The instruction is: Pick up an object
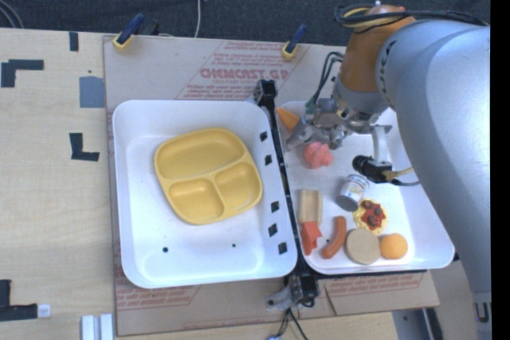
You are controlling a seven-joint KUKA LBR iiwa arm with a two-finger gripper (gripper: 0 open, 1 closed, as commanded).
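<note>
Pink lump (pixel 319 156), no clear axis.

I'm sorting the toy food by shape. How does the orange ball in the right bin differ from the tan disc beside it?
The orange ball is round and bright orange; the tan disc is flat-topped and pale beige. The ball looks smaller across than the disc. The ball lies nearer the right bin's outer wall; the disc lies nearer the sausage. Both rest at the bin's near end, side by side.
</note>
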